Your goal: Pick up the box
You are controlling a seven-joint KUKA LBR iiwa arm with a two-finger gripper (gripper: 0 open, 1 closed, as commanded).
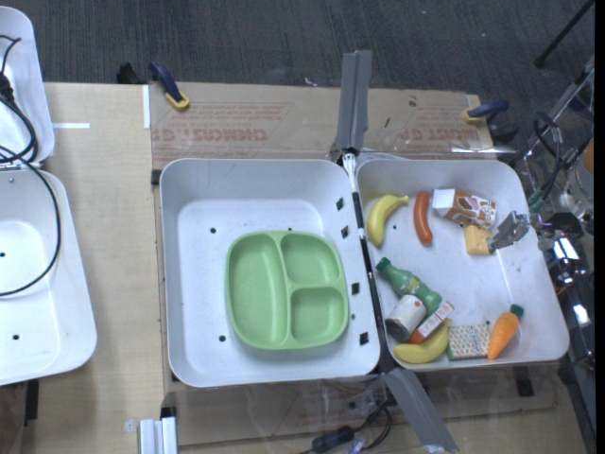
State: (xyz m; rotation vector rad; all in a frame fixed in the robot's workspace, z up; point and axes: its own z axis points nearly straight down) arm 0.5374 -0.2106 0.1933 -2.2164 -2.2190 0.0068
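Note:
A brown and white carton box (463, 207) lies on its side at the back of the right bin (529, 282). Just in front of it sits a yellow cheese wedge (477, 241). My gripper (510, 229) hangs low over the bin's right side, a little to the right of the cheese and just right of and in front of the box. It holds nothing that I can see. A second, small red and white box (434, 321) lies near the bin's front, against a bottle.
The right bin also holds a banana (382, 215), a red sausage (423, 218), a green bottle (408, 283), a second banana (423, 350), a speckled cracker block (468, 340) and a carrot (504, 333). A green divided plate (287, 290) sits in the left bin (189, 253).

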